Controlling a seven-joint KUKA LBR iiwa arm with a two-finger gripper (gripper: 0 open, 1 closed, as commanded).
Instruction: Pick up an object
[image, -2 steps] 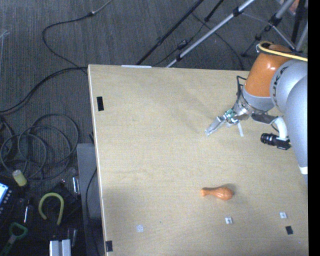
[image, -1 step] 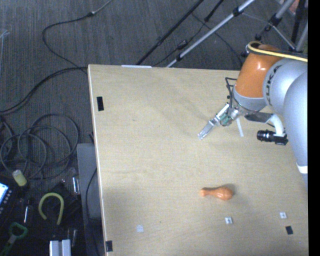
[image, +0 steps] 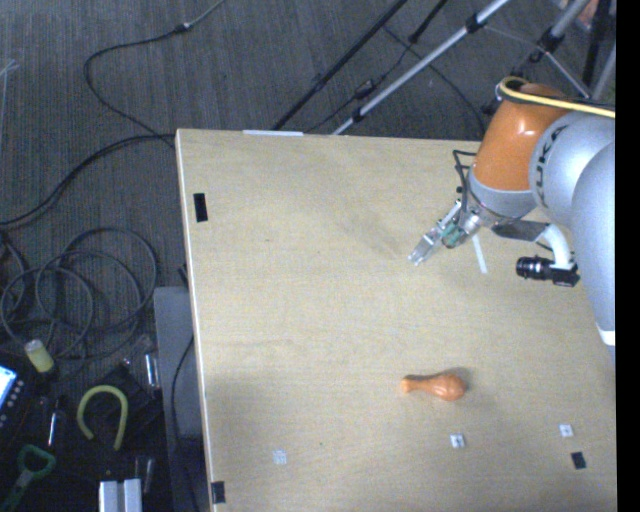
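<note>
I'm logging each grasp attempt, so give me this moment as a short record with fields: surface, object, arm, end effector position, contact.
surface: light wooden bench top with small black and white markers
object: orange pear-shaped item, lying on its side, narrow end toward the view's left
arm: grey with orange band, entering from the view's right
end effector, up-view of the object, tips pointing to the view's left
contact: none visible; end effector and object are apart

Orange pear-shaped object (image: 436, 386) lying on the tan bench top (image: 300, 330); gripper (image: 428, 246) above it (well apart, nothing held)
</note>
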